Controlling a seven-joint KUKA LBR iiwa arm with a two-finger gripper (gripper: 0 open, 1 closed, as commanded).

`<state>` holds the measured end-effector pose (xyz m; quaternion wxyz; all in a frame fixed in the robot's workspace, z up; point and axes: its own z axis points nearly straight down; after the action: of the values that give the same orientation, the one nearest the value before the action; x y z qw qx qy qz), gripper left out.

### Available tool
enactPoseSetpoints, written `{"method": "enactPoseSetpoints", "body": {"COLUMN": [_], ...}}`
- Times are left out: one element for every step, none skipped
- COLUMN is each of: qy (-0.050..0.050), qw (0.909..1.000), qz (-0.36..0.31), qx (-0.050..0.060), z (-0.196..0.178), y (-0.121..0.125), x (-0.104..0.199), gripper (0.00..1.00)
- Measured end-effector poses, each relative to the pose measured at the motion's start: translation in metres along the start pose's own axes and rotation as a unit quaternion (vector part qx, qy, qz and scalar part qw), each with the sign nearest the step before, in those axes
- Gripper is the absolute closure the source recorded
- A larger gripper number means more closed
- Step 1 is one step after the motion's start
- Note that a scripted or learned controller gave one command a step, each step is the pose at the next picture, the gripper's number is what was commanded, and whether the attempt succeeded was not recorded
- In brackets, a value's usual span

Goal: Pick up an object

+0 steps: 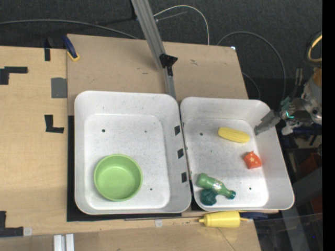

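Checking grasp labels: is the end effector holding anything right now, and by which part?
Nothing is held. The end effector sits at the right bin's upper right rim, apart from the yellow corn, the orange piece and the green bottle.

blue clamp (pixel 70 47) — bench's far-left corner | metal pole (pixel 152 30) — behind bins

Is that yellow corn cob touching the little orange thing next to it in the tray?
Apart. The camera view shows the yellow corn cob and the orange thing with bare white floor of the right-hand bin plainly between them.
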<state>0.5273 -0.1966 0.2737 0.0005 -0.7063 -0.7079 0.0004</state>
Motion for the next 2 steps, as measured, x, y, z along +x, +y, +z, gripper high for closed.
{"method": "enactPoseSetpoints", "body": {"qy": [0.000, 0.001], "qw": [1.0000, 1.0000], "qz": [0.000, 0.001], "qx": [0.000, 0.003], "z": [0.000, 0.064], "y": [0.000, 0.001], "x": [0.000, 0.000], "gripper": [0.00, 0.00]}}
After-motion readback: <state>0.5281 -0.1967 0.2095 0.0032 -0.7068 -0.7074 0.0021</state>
